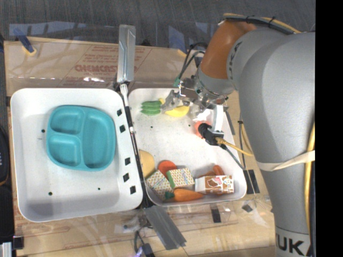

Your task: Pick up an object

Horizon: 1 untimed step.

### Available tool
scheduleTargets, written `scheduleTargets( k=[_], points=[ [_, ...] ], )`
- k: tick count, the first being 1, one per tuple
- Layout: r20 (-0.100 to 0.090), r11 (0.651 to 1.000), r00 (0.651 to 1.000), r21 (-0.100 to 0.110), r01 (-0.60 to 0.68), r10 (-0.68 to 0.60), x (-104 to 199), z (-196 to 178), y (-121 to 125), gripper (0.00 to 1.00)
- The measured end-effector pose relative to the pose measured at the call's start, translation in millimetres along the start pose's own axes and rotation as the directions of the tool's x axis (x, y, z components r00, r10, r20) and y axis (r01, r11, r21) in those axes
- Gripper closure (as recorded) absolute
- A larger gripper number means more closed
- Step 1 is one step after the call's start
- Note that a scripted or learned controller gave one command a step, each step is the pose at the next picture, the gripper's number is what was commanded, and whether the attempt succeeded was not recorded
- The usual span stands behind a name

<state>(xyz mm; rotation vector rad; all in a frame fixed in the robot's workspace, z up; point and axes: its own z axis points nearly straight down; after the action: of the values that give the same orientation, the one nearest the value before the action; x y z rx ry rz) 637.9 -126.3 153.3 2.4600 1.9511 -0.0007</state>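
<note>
My gripper hangs low over the far end of the right bin, below the orange band of the wrist. A yellow item lies directly under it, and a green item sits just to its left. A small red-orange piece lies a little nearer, by the bin's right wall. The wrist body hides the gripper's tips, so I cannot make out whether anything is held.
At the near end of the right bin lie a small carton, a carrot, two patterned boxes, a red item and a tan round piece. The left bin holds a teal divided plate.
</note>
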Motion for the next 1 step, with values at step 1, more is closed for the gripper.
scheduleTargets(
  k=[1],
  points=[
    [-0.001, 1.0, 1.0, 0.001, -0.019, 0.019, -62.5, -21.4, 33.9, 0.0]
  ],
)
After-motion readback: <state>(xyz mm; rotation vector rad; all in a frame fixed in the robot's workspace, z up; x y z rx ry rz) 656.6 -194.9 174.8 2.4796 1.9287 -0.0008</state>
